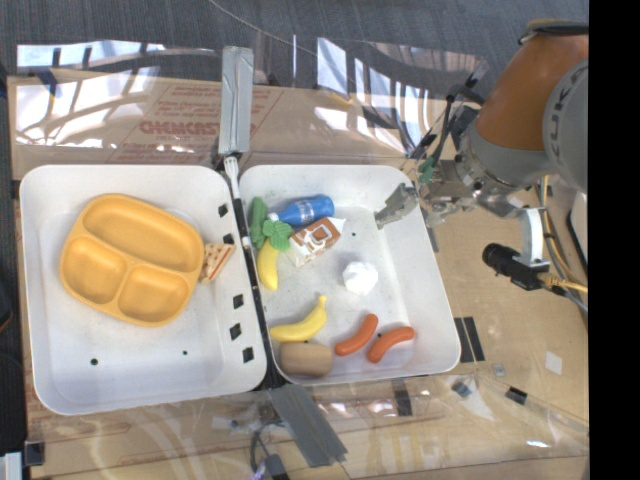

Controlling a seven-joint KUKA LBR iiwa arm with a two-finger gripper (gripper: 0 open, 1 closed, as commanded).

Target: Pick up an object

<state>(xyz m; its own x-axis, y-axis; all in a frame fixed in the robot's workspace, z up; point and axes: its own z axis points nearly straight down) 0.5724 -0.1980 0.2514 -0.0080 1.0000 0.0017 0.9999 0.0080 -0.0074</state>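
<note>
Objects for picking lie in the right bin, none yet taken; the arm is at the approach step.

The gripper hangs over that bin's upper right corner, nothing between its fingers; whether it is released or clenched cannot be told. Nearest it sit a white lump near the bin's middle and a blue bottle toward its upper left. Two sausages lie by its lower edge. By judgement, the next move needs a descent squarely over one chosen item.
</note>
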